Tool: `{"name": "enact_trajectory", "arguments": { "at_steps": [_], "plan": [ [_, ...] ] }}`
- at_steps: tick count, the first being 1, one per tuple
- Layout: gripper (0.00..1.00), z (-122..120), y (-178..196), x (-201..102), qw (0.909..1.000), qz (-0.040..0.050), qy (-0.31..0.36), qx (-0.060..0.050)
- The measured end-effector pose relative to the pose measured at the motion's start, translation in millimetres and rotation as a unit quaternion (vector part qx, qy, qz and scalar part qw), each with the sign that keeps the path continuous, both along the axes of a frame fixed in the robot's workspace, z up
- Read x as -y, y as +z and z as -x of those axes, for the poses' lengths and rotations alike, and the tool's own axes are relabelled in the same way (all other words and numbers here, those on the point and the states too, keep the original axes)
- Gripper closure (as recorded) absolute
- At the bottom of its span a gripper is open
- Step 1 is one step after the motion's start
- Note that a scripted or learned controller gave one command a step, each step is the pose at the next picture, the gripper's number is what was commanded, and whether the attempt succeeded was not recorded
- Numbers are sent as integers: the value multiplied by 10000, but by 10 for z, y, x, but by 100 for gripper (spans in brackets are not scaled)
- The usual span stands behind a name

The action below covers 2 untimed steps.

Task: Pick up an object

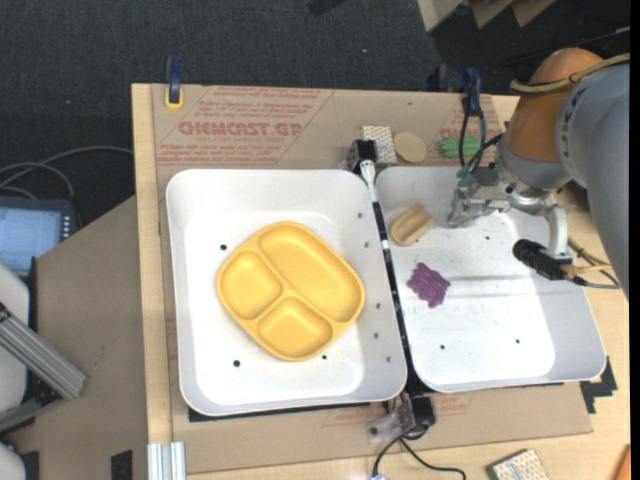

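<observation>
Camera view: your end effector [462,211] sits low at the right bin's [560,363] far-left corner, just beside a tan block [410,224]; grip state cannot be read. Purple object [429,284] lies nearby, open floor toward the near rim. Left bin [190,298] carries a yellow divided tray [289,290]; bench [250,128] is cardboard-topped

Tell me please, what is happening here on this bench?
A grey robot arm reaches in from the right over the right bin. Its gripper is low near the far edge of that bin, next to a tan block, with nothing seen held. A purple object lies in the same bin. The left bin holds a yellow divided tray. Nothing appears picked up yet.
</observation>
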<state>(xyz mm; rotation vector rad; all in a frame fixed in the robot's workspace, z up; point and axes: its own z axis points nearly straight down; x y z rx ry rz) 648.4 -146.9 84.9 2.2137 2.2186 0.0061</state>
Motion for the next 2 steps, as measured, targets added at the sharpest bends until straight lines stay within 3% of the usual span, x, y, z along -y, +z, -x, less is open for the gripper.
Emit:
{"name": "enact_trajectory", "arguments": {
  "at_steps": [1,2],
  "plan": [
    [100,211,1938,-427,10000,-4,12,49],
    [100,507,1892,-120,10000,-17,-19,-50]
  ]
}}
